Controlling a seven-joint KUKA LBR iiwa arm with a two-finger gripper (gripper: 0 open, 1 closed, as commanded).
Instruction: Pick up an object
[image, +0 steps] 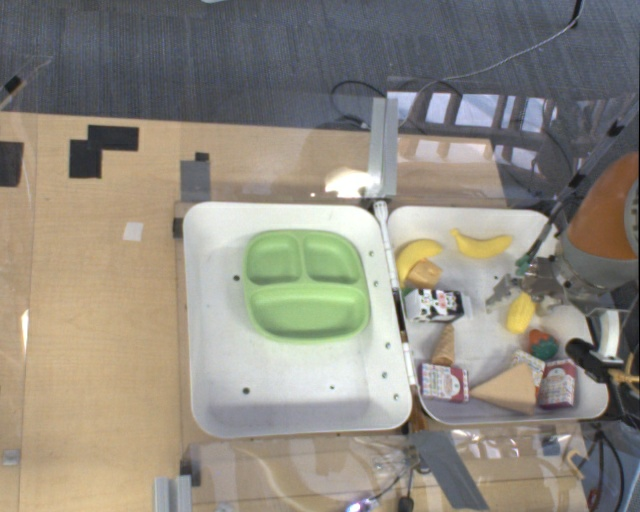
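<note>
Small yellow lemon-shaped toy (519, 313), smooth, glossy, lies in right white bin (480, 222) near right wall, just below metal two-finger tool (524, 281). Tool's grip state: cannot tell. Green divided plate (305, 284) in left white bin (215, 330).

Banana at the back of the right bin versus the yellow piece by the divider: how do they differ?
The banana is slim, curved and plain yellow; the yellow piece is rounder and chunkier, with an orange-brown end. The banana lies apart from the divider; the yellow piece lies next to it. Both are yellow and lie in the right bin.
</note>
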